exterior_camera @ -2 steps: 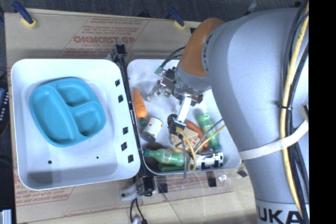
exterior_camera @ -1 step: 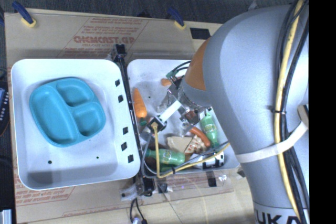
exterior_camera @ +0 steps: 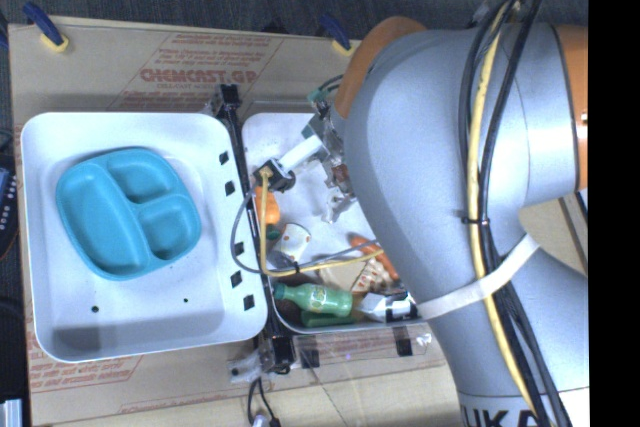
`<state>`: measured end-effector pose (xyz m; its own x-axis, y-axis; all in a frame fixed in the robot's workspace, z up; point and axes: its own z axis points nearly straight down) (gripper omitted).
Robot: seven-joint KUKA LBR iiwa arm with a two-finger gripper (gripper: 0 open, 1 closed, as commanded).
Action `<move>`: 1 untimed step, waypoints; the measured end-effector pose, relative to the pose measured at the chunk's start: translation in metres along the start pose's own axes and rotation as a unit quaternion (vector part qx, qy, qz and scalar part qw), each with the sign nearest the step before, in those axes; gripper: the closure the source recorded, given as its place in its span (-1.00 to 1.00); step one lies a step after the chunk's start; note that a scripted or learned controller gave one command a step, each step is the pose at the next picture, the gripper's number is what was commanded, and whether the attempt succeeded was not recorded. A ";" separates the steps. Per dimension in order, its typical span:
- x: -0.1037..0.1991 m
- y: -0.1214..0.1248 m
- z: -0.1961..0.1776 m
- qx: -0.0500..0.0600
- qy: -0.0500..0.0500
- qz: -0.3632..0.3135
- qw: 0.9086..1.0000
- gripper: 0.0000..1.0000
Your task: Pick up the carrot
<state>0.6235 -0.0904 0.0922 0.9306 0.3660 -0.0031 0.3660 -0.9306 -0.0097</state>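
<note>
Carrot [exterior_camera: 267, 207] in the right bin [exterior_camera: 292, 128], hard against its left wall, about midway along that wall; short, orange, long axis roughly along the wall. Just below and right of it, a small whitish thing [exterior_camera: 295, 237], too blurred to name. Hand [exterior_camera: 337, 193] low over the same bin, to the right of the carrot and slightly farther up the view, apart from it, with bare white floor between. Cannot tell how far open, nor whether anything is in its grasp; carrot on the bin floor, clear of it. Behind the hand, the grey arm [exterior_camera: 450, 185], in from the right and covering most of the right bin's right half, with the orange band [exterior_camera: 572, 65] at the view's edge. Near the front wall of the right bin, a green bottle [exterior_camera: 318, 301] on its side. Between bottle and arm, a brown-orange thing [exterior_camera: 368, 255], partly hidden, kind unclear. In the left bin [exterior_camera: 40, 245], a blue plate [exterior_camera: 125, 210] with three compartments, flat on the floor, toward the left. Along the seam between the two bins, several black clips [exterior_camera: 230, 187]. Under both bins, a tan bench [exterior_camera: 200, 65] with red print, and blue clamps [exterior_camera: 46, 27] at its far edge.
</note>
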 end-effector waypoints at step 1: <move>0.001 -0.004 -0.009 0.005 -0.004 -0.008 1.000 1.00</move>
<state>0.6231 -0.0866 0.1016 0.9241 0.3819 -0.0117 0.3816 -0.9241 -0.0198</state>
